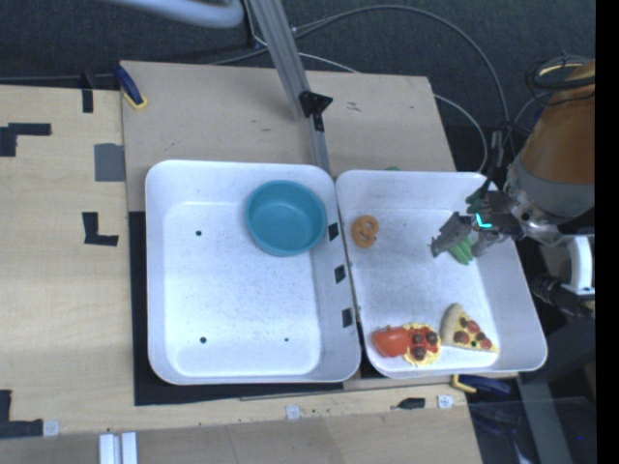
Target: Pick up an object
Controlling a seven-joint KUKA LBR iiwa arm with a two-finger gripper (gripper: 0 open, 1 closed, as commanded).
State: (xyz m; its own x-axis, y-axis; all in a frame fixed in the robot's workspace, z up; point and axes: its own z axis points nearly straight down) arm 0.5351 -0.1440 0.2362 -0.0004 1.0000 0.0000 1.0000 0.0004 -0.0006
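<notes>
In the right bin (406, 288) my gripper (453, 244) hangs near the right wall, its grey fingers pointing left and down. A small green object (465, 251) shows right beside the fingers, partly hidden by them. A brown pretzel-like piece (365, 230) lies near the bin's left wall. At the front of the bin lie a pizza slice (468, 331) and a red-and-yellow toy food piece (406, 341). A blue bowl (285, 217) stands at the back of the left bin (193, 298).
A metal pole (290, 56) slants down to the gap between the bins. Black cables (464, 114) run behind the right bin. The arm's orange band (566, 143) sits at the right edge.
</notes>
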